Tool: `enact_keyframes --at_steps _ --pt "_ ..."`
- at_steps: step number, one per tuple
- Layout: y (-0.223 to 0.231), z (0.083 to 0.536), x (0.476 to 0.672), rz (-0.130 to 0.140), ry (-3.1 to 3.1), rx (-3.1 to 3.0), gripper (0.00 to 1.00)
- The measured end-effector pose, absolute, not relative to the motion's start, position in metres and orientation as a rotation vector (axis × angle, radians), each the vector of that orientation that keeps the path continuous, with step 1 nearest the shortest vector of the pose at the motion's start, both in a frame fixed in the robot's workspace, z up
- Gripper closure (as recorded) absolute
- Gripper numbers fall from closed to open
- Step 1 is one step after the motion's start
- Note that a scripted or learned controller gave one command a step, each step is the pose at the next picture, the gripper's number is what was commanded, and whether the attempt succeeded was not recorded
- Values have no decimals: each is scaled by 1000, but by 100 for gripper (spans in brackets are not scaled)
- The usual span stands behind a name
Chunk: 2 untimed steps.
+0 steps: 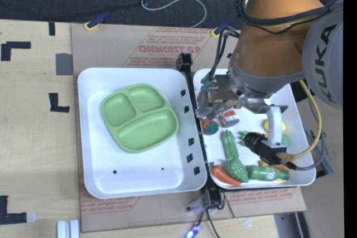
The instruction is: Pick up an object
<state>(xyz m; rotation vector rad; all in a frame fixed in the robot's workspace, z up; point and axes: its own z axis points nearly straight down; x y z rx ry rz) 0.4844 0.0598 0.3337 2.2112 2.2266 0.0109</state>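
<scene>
Two white bins sit side by side on the surface (33,136). The left bin (89,136) holds one thing: a green plate (140,117) with three compartments, lying flat and turned at a slant, its two small sections toward the far side and its big one toward the near side.

Over to the right bin (294,106), and it's crowded. The arm (276,25) hangs over its far half, and the gripper (211,108) is down at the bin's left wall, close to the divide between the bins. Whether the jaws are open or closed, I cannot tell, and nothing shows plainly in their hold.

Just beneath the gripper, against that left wall, sits a small teal piece (210,127), too small to give a clear long axis. Just beside it, further into the bin, is a red-and-white piece (227,116).

Nearer the camera lies a green toy (228,145), its long axis running far-to-near with a slight lean to the right at the near end. At the near rim a carrot (223,176) lies slanted, touching the green toy's near end. A second green toy (269,174) stretches left-to-right along the near rim, just beside the carrot. Off by the right wall, a yellowish piece (285,126) peeks out, partly hidden.
</scene>
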Motion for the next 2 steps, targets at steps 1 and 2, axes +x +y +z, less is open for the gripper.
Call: enact_keyframes --at_steps 1,2 --pt "47 369 484 2 2222 2219 100" --pt "36 404 484 3 2222 2219 100"
